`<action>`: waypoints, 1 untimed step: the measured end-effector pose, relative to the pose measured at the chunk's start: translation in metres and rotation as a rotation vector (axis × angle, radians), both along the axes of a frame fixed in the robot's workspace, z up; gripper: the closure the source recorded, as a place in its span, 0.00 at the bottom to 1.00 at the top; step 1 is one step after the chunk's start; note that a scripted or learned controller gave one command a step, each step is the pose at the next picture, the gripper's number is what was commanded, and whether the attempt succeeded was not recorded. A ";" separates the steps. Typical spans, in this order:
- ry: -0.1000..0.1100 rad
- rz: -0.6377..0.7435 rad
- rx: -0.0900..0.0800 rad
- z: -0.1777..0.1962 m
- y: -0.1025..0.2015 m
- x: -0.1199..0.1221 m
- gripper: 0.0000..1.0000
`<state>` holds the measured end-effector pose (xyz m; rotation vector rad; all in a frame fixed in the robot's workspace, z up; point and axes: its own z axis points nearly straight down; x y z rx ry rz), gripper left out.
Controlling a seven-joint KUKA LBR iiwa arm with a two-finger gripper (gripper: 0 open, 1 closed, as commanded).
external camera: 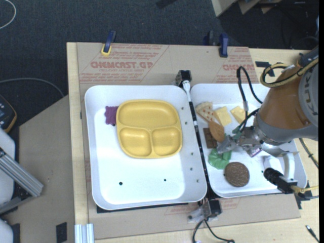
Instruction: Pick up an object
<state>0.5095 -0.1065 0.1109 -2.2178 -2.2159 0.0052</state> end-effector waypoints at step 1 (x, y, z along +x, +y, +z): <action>-0.004 0.000 0.000 -0.027 0.000 0.000 0.00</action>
